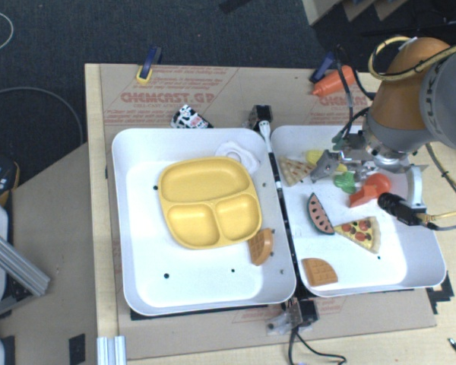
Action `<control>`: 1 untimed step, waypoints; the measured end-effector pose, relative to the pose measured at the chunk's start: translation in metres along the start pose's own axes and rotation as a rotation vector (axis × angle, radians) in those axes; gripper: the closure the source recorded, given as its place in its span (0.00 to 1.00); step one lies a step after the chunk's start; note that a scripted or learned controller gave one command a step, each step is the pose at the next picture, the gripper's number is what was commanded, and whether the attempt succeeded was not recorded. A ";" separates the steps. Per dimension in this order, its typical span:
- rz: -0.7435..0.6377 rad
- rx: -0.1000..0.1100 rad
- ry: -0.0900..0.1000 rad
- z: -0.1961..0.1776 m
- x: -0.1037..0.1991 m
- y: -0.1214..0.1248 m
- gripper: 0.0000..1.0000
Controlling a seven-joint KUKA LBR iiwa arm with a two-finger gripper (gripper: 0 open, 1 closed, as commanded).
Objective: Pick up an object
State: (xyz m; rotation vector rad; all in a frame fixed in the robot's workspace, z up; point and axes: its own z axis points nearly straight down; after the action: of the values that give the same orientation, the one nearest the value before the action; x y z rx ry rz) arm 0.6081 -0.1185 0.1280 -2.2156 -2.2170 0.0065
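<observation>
Grey wrist hides the gripper (348, 160); its state cannot be told. Beneath it in the right bin (422, 261): green piece (343, 179), red piece (369, 188), watermelon slice (319, 214), pizza slice (359, 232). Yellow tray (209, 201) fills left bin.

The scene is evenly and brightly lit from above. Soft, short shadows are cast beneath the yellow tray (210, 201) in the left bin (137, 280). Mild glare is seen on the white plastic. Slight softness is noticed throughout, with grain in the dark floor (76, 21).
</observation>
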 end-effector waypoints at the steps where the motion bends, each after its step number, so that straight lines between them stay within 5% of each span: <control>1: 0.000 -0.006 -0.003 0.045 0.000 0.000 0.00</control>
State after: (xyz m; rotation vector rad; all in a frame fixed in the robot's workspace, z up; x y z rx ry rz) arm 0.6081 -0.1182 0.0833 -2.2204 -2.2212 0.0031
